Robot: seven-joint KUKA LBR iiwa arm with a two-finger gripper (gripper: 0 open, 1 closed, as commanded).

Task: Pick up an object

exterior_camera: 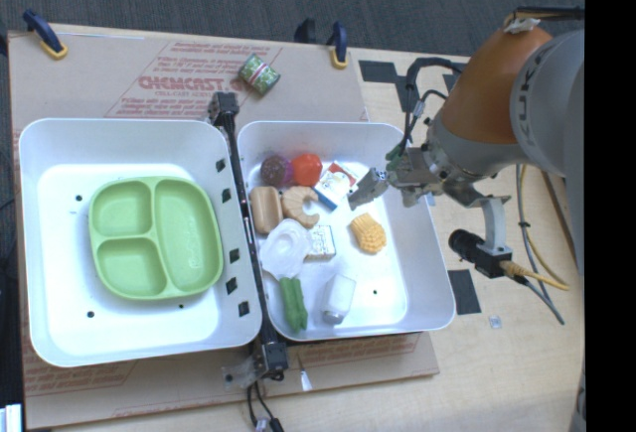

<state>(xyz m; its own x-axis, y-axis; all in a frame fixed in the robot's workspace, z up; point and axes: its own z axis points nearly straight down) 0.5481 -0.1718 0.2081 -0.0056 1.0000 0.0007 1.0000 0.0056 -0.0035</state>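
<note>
You've got the pile of objects in the right bin (422,296), mostly in its left half; yellow corn cob (369,234) sits furthest right, just near-left of the gripper (370,188); red-and-white carton (335,186) is just left of the gripper tip, close enough that I can't tell if they touch; red tomato (307,167) and dark purple round item (274,170) at the far side; bread-coloured piece (263,209) and a tan curved piece (300,206) nearer; white crumpled item (282,246) touching a small printed box (320,242); green vegetable (293,304) and white bottle (339,297) nearest the front wall.

Gripper is low over the right bin's far-right area, pointing left, arm (497,97) coming in from the right; nothing visibly between its fingers; how far they're apart I can't tell from this angle.

Left bin (40,321) holds a green divided plate (156,237), three compartments, lying flat.

Outside the bins: a small green can (259,73) on the cardboard sheet (119,72) at the far side; blue clamps (46,35) on the sheet's far edge; all of it on the table (497,360).
</note>
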